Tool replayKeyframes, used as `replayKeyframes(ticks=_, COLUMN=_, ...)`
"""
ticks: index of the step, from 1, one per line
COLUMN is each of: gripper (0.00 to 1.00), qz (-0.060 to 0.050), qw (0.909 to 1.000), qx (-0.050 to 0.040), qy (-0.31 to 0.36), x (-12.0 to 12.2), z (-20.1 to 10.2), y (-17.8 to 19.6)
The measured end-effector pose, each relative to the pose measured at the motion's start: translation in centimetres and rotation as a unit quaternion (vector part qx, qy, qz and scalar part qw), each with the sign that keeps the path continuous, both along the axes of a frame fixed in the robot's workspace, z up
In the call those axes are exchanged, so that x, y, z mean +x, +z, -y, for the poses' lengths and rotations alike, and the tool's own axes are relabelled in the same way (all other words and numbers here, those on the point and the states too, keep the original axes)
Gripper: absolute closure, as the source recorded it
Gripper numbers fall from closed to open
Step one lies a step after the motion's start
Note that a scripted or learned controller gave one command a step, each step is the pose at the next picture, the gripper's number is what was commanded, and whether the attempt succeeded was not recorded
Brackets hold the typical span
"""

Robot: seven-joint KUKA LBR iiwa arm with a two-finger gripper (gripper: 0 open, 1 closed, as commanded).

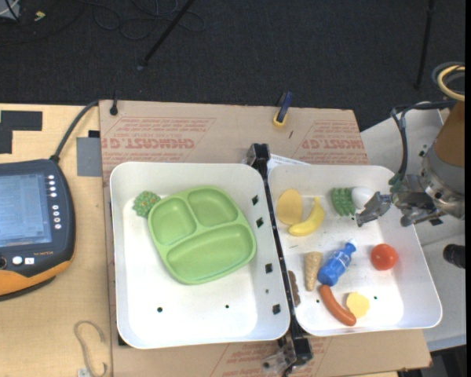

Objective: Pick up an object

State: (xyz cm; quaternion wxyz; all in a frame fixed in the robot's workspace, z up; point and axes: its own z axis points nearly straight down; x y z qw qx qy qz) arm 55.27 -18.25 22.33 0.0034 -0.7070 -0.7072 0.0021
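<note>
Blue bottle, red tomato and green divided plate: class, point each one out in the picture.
blue bottle (336,264), camera view, middle of its body.
red tomato (384,256), camera view, centre of its round top.
green divided plate (206,248), camera view, floor of its largest compartment.

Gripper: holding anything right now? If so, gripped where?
Nothing held. The gripper sits over the right bin with its fingers spread and bare, between the green toy and the tomato.
</note>
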Motion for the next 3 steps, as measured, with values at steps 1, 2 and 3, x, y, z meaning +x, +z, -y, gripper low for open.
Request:
replayKeyframes(ticks=1, gripper=0.0, qz=0.0, qw=1.0, qx=0.0004, qy=0.0, x=0.6, z=-0.6, y=-6.1)
replayKeyframes(ticks=2, gripper=0.0, qz=0.001, qw=1.0, qx=0.0, qy=0.0, x=0.5, z=-0.1, y=-10.7)
replayKeyframes(ticks=3, gripper=0.0, qz=0.001, qw=1.0, qx=0.0, qy=0.0, x=0.5, z=-0.3, y=-13.7)
